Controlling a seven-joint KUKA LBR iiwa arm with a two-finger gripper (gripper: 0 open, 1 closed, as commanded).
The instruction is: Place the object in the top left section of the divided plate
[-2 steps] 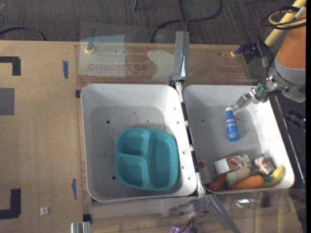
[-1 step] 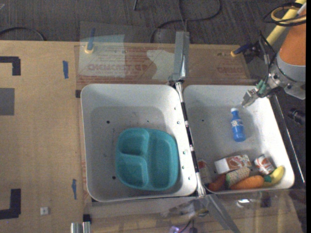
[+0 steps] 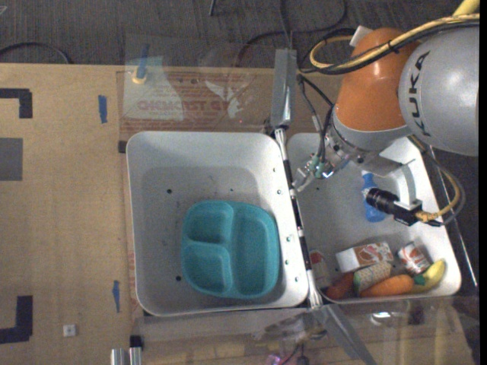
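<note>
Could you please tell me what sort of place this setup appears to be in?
Probably a robotics lab test bench: a KUKA arm reaches over two white bins, toy food sits piled in one, and blue tape marks dot the benchtop.

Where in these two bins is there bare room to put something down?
The left bin is bare around the teal plate, mostly above it. The right bin's middle is bare; its lower edge is crowded with food items.
</note>
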